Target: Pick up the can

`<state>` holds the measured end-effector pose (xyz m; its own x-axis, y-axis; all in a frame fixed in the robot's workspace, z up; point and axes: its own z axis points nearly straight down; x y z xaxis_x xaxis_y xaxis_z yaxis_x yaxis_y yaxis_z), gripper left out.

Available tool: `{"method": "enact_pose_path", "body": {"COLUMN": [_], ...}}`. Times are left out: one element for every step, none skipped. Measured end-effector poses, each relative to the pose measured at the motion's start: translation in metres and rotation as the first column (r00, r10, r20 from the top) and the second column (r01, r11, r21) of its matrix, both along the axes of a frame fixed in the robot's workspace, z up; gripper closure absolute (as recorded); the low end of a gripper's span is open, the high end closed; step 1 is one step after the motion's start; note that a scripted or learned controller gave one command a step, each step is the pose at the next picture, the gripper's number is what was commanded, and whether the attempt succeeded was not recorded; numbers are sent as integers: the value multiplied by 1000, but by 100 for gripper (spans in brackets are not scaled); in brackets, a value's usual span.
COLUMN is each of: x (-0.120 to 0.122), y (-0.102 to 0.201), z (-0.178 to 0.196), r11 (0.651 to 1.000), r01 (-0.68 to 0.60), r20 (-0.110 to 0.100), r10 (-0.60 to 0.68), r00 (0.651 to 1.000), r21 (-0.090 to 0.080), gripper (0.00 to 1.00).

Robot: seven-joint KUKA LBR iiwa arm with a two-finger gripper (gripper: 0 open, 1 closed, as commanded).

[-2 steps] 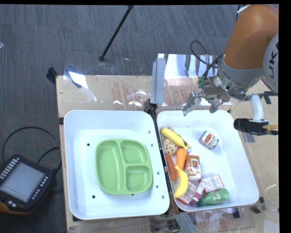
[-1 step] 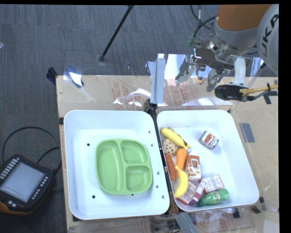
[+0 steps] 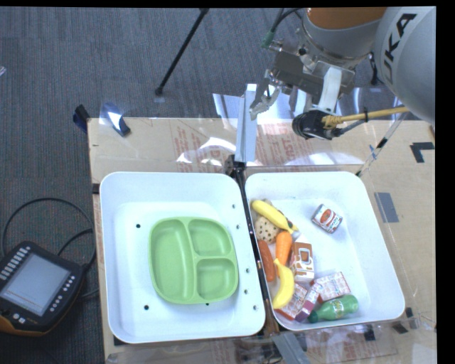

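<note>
The can (image 3: 327,218) is small, red and white, and lies on its side in the upper right part of the right bin (image 3: 370,213). Nothing touches it and bare white floor surrounds it. My gripper (image 3: 260,101) hangs high above the bench behind the bins, over the back edge near the divide between them. It is well up and to the left of the can and nothing hangs under it. The grey arm with its orange band (image 3: 341,18) reaches in from the top right.
A green divided plate (image 3: 193,259) lies in the left bin (image 3: 121,213). Left of the can lie two bananas (image 3: 272,213), two carrots (image 3: 284,247), a cookie (image 3: 266,229), juice cartons (image 3: 303,261) and a green bottle (image 3: 334,308). An upright metal post (image 3: 245,135) stands between the bins.
</note>
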<state>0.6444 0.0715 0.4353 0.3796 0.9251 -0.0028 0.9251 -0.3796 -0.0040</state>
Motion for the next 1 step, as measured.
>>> {"method": "enact_pose_path", "body": {"x": [-2], "y": [75], "z": [-1], "r11": [959], "r01": [284], "r20": [-1], "r10": [-284], "r00": [959], "r21": [-2], "gripper": [0]}}
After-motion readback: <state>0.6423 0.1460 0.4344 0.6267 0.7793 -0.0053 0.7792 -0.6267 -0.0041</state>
